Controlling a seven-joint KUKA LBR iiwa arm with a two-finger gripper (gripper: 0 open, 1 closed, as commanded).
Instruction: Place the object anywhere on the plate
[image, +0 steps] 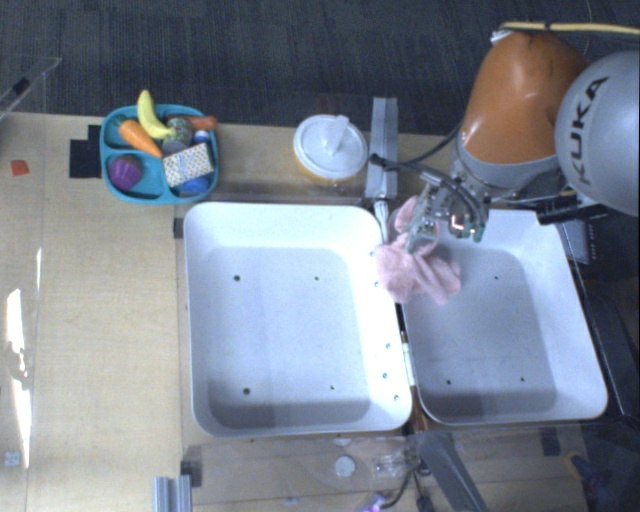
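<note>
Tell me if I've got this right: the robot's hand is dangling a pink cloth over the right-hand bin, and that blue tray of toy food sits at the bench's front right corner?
Nearly. In the camera view the blue tray of toy food sits at the bench's far left, beyond the left bin. The rest holds: the hand has the pink cloth hanging over the right bin's left edge.

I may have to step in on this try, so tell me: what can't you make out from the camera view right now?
- Gripper: the pink cloth bunches around it, so whether the cloth is truly gripped is unclear.
- Cloth's far edge: hidden where it drapes over the seam between the left bin and right bin.
- Blue tray: its items are too small to identify surely.
- Arm: cut off by the right edge.
</note>
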